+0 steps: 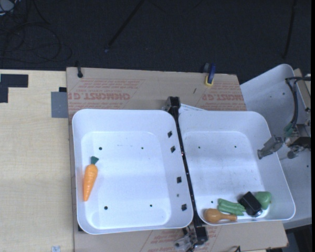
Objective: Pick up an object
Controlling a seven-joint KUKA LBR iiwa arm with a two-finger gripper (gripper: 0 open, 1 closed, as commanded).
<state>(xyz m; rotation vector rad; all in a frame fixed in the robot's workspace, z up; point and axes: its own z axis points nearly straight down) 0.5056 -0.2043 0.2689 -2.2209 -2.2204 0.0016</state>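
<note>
An orange toy carrot (89, 180) with a green top lies by the left wall of the left bin (123, 121). In the near right corner of the right bin (226, 121) are a green pea pod (230, 207), a black block (250, 203), a green piece (263, 197) and a tan-orange pear-shaped toy (218, 216), all close together. My gripper (279, 150) hangs over the right bin's right rim, well above the cluster. Its fingers (266, 149) stand apart, open, with nothing between them.
A black divider bar (181, 164) runs between the two bins. The bins rest on a cardboard sheet (147, 91) with a blue-yellow clamp (210, 75) at its far edge. The arm's pale body (273, 91) rises at the right.
</note>
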